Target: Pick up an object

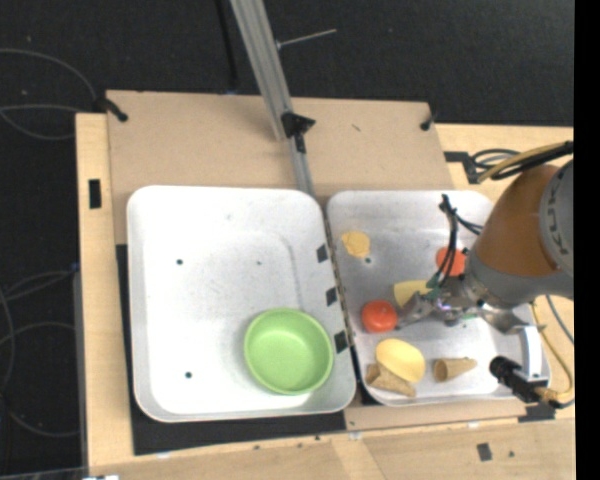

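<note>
The right bin (410,213) holds several small toy foods. A red tomato-like ball (380,315) lies at its left side, with a yellow wedge (411,290) just right of it. A yellow lemon (400,358) sits near the front, beside a tan cone (455,368) and another tan piece (388,382). A small tan piece (355,243) lies toward the back left. An orange-red object (447,259) is partly hidden by the arm. My gripper (432,305) is low in this bin, right beside the yellow wedge and just right of the red ball.
A green bowl (288,350) sits in the front right corner of the left bin (200,258). A metal pole (270,78) slants up from the back between the bins. My arm's orange band (520,233) covers the right bin's right side.
</note>
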